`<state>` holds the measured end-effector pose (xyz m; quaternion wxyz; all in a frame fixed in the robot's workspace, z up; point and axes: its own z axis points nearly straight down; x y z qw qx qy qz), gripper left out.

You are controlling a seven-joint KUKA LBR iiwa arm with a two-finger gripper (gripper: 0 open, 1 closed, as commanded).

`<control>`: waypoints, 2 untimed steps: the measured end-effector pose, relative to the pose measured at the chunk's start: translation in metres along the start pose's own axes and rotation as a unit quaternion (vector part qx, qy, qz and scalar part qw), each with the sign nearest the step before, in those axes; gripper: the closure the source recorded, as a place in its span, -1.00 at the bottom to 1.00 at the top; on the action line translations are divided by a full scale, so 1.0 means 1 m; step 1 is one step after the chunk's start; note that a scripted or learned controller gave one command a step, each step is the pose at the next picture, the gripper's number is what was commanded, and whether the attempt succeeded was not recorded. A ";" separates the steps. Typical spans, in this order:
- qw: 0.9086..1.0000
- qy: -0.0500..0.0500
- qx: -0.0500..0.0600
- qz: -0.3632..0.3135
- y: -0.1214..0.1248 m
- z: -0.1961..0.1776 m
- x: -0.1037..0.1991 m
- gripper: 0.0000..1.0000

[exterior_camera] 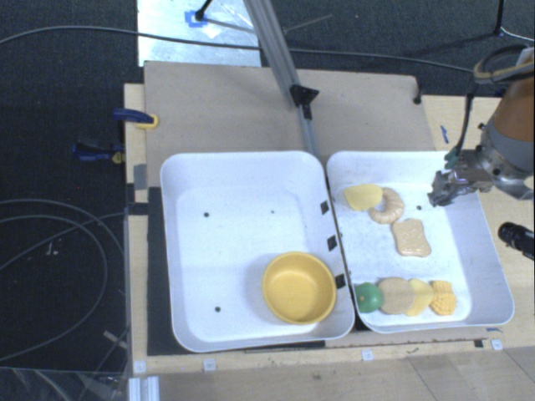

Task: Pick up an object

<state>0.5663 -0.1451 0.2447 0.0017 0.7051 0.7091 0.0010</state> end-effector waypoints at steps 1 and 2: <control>1.000 0.001 0.000 -0.002 0.011 -0.006 0.046 1.00; 1.000 0.002 0.000 -0.003 0.032 -0.011 0.097 1.00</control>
